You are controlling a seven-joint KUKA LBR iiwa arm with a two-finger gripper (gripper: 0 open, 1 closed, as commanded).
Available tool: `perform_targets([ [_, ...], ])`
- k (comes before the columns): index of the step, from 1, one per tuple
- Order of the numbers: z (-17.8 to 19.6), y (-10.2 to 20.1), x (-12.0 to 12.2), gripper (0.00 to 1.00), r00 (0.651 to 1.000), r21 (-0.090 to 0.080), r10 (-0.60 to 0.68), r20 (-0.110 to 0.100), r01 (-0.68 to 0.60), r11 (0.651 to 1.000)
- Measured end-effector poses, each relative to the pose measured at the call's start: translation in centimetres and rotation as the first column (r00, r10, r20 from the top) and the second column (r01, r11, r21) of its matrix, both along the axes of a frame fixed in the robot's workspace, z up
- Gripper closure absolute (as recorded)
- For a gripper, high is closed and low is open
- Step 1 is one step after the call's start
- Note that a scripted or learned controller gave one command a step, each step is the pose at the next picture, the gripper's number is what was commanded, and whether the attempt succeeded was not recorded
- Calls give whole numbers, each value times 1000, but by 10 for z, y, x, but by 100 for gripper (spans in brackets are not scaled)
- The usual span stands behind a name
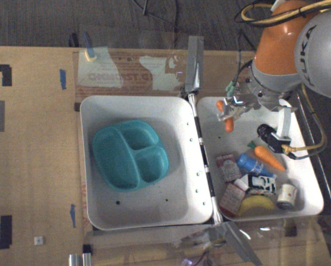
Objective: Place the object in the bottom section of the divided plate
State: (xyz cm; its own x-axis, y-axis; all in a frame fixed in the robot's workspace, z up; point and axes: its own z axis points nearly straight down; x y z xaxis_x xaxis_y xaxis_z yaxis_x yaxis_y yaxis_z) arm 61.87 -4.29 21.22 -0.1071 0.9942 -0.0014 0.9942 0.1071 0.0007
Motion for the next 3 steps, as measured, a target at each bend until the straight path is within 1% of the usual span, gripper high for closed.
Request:
perform_targets([
  [1, -28, 55, -68, 100, 999, 1, 32, -4, -32, 999],
  [2, 1, 126, -113, 100, 995, 1, -104, -6, 104, 995],
  [3, -17, 175, -53, 100, 996, 1, -88, -1, 88, 996],
])
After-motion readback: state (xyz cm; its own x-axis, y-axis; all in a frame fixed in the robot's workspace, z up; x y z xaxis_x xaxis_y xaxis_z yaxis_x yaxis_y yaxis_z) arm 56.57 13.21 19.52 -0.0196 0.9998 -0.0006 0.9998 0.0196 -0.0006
